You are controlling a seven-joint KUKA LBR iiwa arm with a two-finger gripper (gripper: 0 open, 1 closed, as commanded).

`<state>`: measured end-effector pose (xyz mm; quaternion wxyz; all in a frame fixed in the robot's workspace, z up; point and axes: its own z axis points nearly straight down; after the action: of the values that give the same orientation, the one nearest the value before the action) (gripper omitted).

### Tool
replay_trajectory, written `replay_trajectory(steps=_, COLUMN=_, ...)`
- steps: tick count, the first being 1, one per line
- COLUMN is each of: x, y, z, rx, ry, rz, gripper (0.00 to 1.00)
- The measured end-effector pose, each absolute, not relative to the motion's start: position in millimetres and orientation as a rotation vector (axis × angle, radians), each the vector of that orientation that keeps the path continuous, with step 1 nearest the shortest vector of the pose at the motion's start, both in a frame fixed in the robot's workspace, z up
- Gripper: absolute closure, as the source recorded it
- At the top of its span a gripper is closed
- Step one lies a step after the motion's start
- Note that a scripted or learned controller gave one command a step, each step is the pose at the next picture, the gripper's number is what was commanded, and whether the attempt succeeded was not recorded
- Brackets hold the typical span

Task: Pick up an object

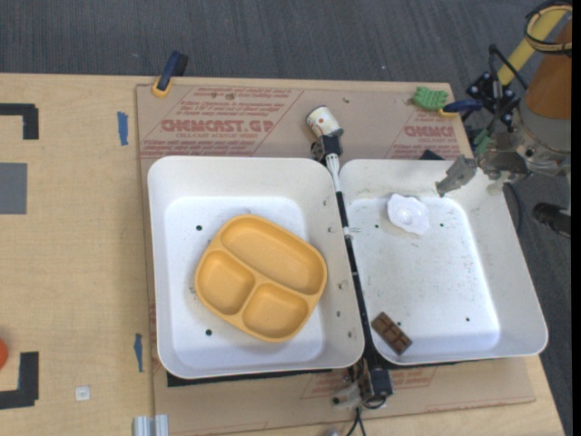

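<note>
Gripper (pixel 451 182) sits at the top right corner of the right bin (pixel 517 321), reaching in from the right on the grey arm (pixel 531 148); a grey finger slants down over the bin's rim, and whether the fingers are open or closed cannot be told from this angle, nor is anything seen held between them. Just beside its tip, to the left, a small white crumpled object (pixel 408 213) lies on the bin floor near the upper edge. Well apart from it, a brown chocolate-bar-like piece (pixel 391 331) rests at the bin's lower left corner, partly up on the rim.

Left bin (pixel 172 271) holds a yellow divided plate (pixel 260 277) with three compartments, lying flat and turned at an angle, roughly in the middle of the floor.

Both bins stand on a brown cardboard sheet (pixel 227 121) printed with red lettering. On that sheet, above the seam between the bins, a small white and black fixture (pixel 322 127) stands. A green clip (pixel 428 98) is at the sheet's top right edge and a blue and yellow clamp (pixel 169 72) at its top left corner
</note>
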<state>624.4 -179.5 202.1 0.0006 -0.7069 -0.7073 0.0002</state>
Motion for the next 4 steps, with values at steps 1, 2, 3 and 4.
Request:
replay_trajectory(steps=1, x=666.3, y=-128, z=86, rx=-1.856, ry=-2.530, rz=0.003, gripper=0.00)
replay_trajectory(steps=2, x=621.2, y=-107, z=85, rx=-2.101, ry=-2.332, rz=0.000, gripper=0.00)
replay_trajectory(steps=3, x=545.9, y=-99, z=85, rx=-2.315, ry=-2.123, rz=0.000, gripper=0.00)
replay_trajectory(steps=4, x=614.8, y=-105, z=85, rx=-2.372, ry=-2.062, rz=-0.002, gripper=0.00)
